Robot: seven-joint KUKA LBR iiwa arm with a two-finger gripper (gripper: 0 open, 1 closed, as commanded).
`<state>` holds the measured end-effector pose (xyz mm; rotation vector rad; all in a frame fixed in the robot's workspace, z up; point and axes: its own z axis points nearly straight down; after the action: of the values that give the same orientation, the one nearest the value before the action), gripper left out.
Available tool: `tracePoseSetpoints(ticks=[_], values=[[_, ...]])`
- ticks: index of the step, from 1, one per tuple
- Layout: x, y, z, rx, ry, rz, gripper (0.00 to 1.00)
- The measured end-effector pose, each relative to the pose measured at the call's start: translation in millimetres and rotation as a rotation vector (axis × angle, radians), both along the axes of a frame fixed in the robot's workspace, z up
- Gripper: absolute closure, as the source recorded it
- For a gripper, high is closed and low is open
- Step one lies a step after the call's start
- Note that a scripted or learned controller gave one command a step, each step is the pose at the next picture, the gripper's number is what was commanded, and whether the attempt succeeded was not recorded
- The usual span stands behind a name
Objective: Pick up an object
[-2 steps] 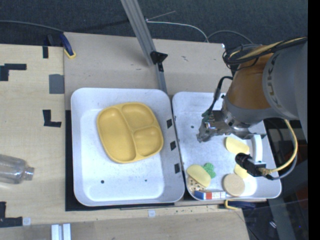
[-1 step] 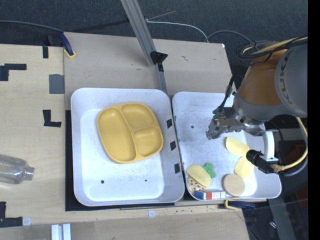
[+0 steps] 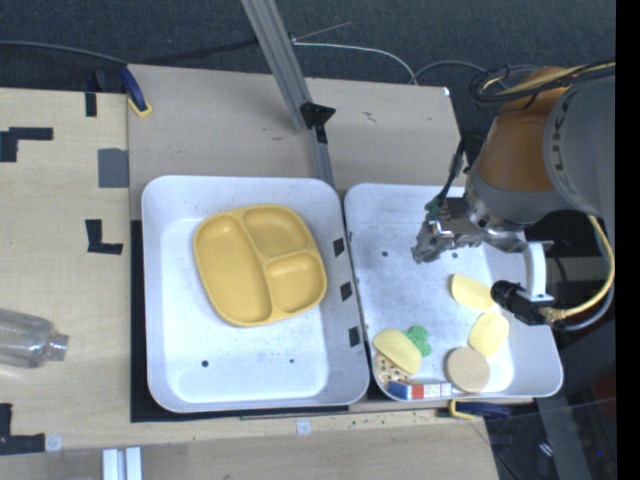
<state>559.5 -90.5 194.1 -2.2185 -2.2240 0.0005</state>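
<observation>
Pale yellow toy food pieces, one a rounded wedge (image 3: 469, 290) and one an oval slice (image 3: 488, 334), lie in the right-hand white bin (image 3: 395, 218) toward its near right side, with a tan round biscuit-like disc (image 3: 467, 369) and a yellow piece with a green leafy bit (image 3: 400, 348) along the front wall. The hand (image 3: 432, 242) hangs above bare bin floor, just up and left of the wedge, pointing down from the grey arm with its orange band (image 3: 520, 148). I can't tell how its grip is set. Nothing appears held, so this looks like the approach; next it needs to shift over a piece and descend. A yellow divided plate (image 3: 260, 263) sits in the left bin (image 3: 160, 268).
</observation>
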Motion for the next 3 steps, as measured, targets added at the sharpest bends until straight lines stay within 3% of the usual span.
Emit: tracePoseSetpoints(ticks=[1, 2, 3], values=[[-11.4, -24.6, 24.9, -0.001, -0.001, -0.003, 1.00], [-49.0, 8.4, 23.3, 0.001, 0.004, -0.001, 1.00], [-50.7, -12.5, 31.1, 0.000, 0.001, -0.003, 1.00]])
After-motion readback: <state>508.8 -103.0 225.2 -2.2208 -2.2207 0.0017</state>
